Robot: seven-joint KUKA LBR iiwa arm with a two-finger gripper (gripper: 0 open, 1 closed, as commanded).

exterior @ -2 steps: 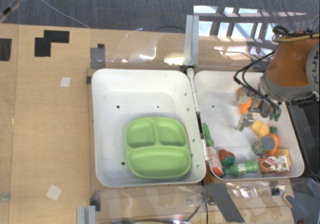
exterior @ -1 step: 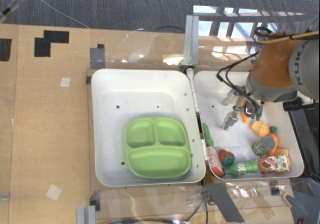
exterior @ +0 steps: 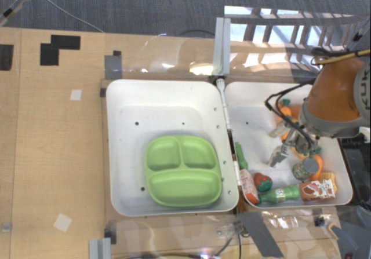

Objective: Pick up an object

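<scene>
I read the gripper as hanging in the right-hand shallow white bin, its two metal fingers spread a little apart with only bare bin floor showing between them. Nothing is held.

Status of the task, as I judge it: the approach is made and the grasp is not. Closing on an object and lifting it both remain.

Nearest candidates lie just beside the fingers, toward the bin's near-right corner:
- one round grey-green object, type unclear;
- one orange rounded piece, touching it;
- one orange-and-white printed carton, lying flat;
- one green bottle with a pale label, on its side along the near wall;
- one red strawberry-shaped toy with a green cap;
- one red-and-white packet against the dividing wall;
- one slim dark-green stick, also against that wall.

A further orange item sits partly under the wrist; I cannot identify it.

Outward from there: one grey arm with an orange band enters from the right. The left-hand shallow white bin holds one lime-green plastic divided plate, three compartments, well apart from the gripper. Two bins in total, on one wooden bench.
</scene>
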